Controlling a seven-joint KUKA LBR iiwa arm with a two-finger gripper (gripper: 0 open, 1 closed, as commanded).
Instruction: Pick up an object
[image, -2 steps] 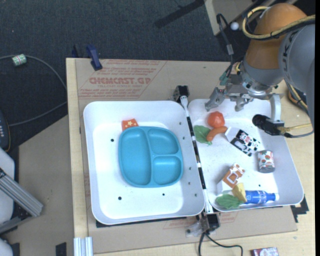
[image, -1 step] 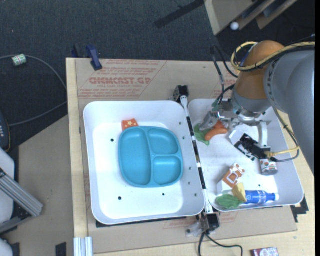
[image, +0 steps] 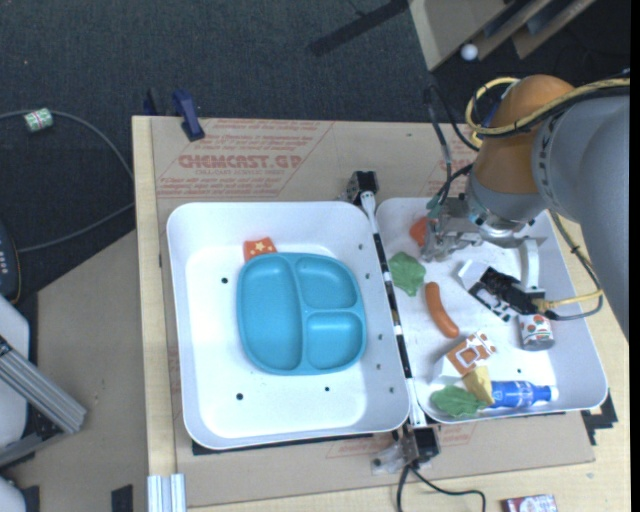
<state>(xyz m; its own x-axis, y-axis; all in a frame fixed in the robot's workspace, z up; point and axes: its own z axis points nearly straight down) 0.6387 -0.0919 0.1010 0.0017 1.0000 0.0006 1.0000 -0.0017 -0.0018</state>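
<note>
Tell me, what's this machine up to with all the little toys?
A grey robot arm reaches into the right bin, its gripper down at the far end near a small orange piece. Scattered in that bin lie a sausage, green leaves and a blue-labelled bottle. The left bin holds a blue divided plate. I can't see anything lifted yet.

A thick, rounded grey robot arm (image: 590, 150) is showing a glossy orange band (image: 520, 135) above its wrist. Yellow and black cables (image: 480, 105) are looping around that band. A small grey metal two-finger gripper (image: 440, 243) is sitting beneath the wrist.
</note>
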